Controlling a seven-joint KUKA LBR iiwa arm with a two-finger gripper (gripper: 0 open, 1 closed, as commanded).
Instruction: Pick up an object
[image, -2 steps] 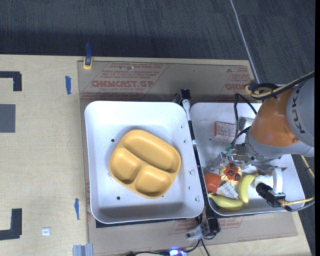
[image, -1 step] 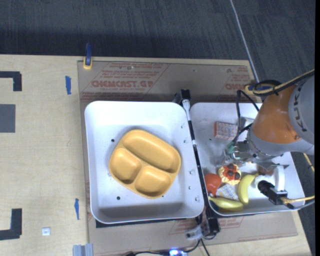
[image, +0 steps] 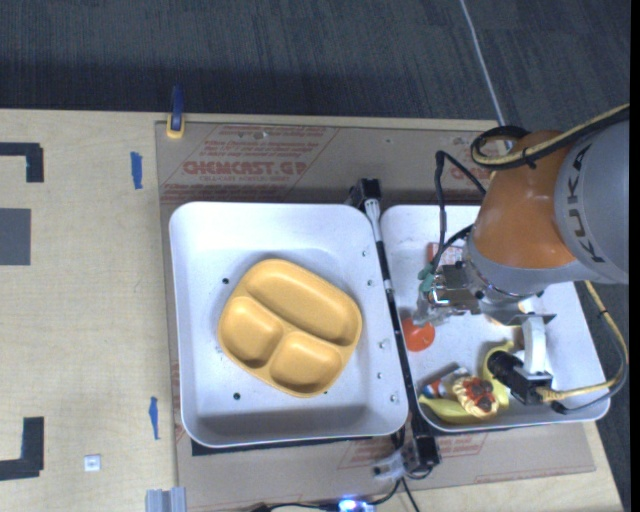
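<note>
Camera view looks down on a pale wooden bench (image: 80, 330) with black angle marks (image: 25, 160) at its far left and 2 strips of blue tape (image: 136, 170) just right of them. A cardboard sheet (image: 250, 150) with red printing lies under both bins. The left bin (image: 190, 235) holds 1 thing, a yellow 3-compartment plate (image: 290, 325), at its centre and apart from every wall, with its single long section towards 1 o'clock and its 2 smaller sections towards 7 o'clock. The right bin (image: 410, 235) touches the left one along their shared rims. At about 8 o'clock in the right bin, near the dividing rim, lies a small orange-red piece (image: 420, 336). The gripper (image: 432, 298) hangs at 1 o'clock from that piece, just above it; whether it is spread or pressed together cannot be told, and nothing shows pinched in it. Along the bin's 6 o'clock wall lies a yellow banana-shaped toy (image: 448, 408), with a red and yellow toy (image: 478, 393) touching it at 1 o'clock. The arm (image: 525, 225), orange-banded, then grey, covers the bin's 3 o'clock side.
</note>
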